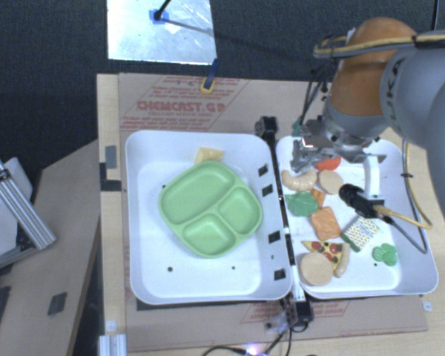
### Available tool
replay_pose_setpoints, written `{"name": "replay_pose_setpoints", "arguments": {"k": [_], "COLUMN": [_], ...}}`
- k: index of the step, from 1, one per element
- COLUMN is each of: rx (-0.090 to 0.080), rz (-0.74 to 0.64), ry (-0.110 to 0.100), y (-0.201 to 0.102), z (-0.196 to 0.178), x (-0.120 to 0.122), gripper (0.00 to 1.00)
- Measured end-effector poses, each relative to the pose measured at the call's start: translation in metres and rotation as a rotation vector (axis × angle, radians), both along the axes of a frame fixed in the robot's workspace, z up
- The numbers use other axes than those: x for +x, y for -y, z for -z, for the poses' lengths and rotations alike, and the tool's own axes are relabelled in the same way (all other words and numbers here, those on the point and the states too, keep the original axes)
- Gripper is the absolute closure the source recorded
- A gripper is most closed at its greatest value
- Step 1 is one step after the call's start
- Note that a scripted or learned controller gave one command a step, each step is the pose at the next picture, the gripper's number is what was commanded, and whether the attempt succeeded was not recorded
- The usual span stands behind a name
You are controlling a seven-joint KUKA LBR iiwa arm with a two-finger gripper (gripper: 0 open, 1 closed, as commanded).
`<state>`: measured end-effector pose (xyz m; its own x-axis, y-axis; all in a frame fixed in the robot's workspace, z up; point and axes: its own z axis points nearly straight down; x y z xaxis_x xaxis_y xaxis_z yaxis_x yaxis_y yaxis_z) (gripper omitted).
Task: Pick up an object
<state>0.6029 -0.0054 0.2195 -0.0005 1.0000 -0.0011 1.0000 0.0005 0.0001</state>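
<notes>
A green three-compartment plastic plate (211, 208) is seen mid-left bin (144, 273). Small toy foods (322, 225) are scattered in the right bin (415, 273). The pincer (305, 154) is lowered at its far-left corner; its state cannot be told.

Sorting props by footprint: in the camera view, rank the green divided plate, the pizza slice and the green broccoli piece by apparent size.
1. Green divided plate
2. Pizza slice
3. Green broccoli piece, only somewhat smaller than the slice
</notes>
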Motion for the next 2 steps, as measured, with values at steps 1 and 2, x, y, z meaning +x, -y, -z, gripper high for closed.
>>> {"name": "replay_pose_setpoints", "arguments": {"k": [1, 2], "rx": [0.001, 0.0], "rz": [-0.004, 0.0], "ry": [0.004, 0.0], "y": [0.002, 0.001], "z": [-0.004, -0.007], "x": [0.018, 0.0], "gripper": [1.0, 1.0]}}
